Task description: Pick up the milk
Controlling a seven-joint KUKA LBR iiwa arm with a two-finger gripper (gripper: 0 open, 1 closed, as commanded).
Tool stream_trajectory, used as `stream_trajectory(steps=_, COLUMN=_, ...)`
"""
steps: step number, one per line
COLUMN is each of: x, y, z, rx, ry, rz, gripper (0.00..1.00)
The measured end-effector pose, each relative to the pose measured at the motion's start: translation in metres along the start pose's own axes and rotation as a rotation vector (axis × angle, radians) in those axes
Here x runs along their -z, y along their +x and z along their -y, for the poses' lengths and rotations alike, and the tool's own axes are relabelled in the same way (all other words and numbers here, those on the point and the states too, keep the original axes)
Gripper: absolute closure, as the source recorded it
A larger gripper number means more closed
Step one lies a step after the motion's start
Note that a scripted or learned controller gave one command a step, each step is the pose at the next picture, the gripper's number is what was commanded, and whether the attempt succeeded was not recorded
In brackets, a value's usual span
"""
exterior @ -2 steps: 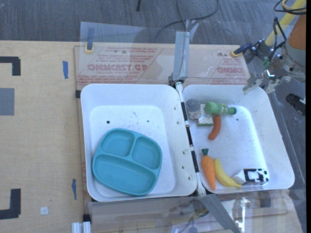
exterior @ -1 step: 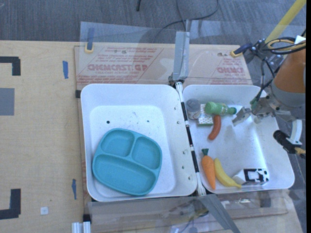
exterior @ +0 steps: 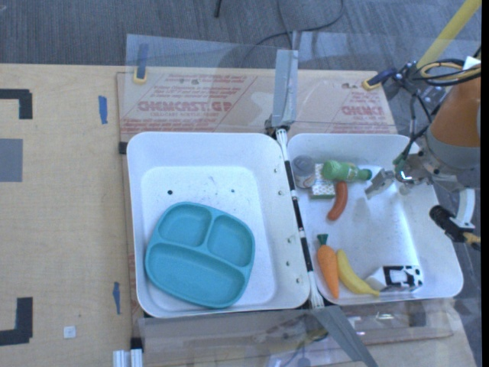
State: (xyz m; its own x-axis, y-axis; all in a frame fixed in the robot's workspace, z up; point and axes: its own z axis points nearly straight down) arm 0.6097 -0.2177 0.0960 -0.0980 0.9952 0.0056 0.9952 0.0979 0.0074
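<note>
The gripper (exterior: pixel 382 180) hung over the right bin (exterior: pixel 428 277), its fingers slightly parted and holding nothing; the milk (exterior: pixel 402 277) lay well apart at the bin's near corner.

You see the arm (exterior: pixel 457 121) cut off by the right edge, most of its body out of frame; the gripper (exterior: pixel 380 180) is too small and blurred to read; the small card (exterior: pixel 322 190) lies partly hidden under the green bottle (exterior: pixel 344 172); the milk (exterior: pixel 402 277) shows only as a blurry black-and-white shape.
</note>
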Motion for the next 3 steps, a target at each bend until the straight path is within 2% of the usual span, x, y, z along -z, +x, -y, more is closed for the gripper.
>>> stream_trajectory(steps=1, x=-0.008, y=0.077, z=-0.010, rx=0.040, ry=0.000, rz=0.007, gripper=0.00)
stream_trajectory(steps=2, x=-0.012, y=0.035, z=-0.053, rx=-0.229, ry=0.060, rz=-0.011, gripper=0.00)
stream_trajectory(steps=3, x=0.138, y=-0.005, z=-0.059, rx=-0.218, ry=0.004, rz=0.008, gripper=0.00)
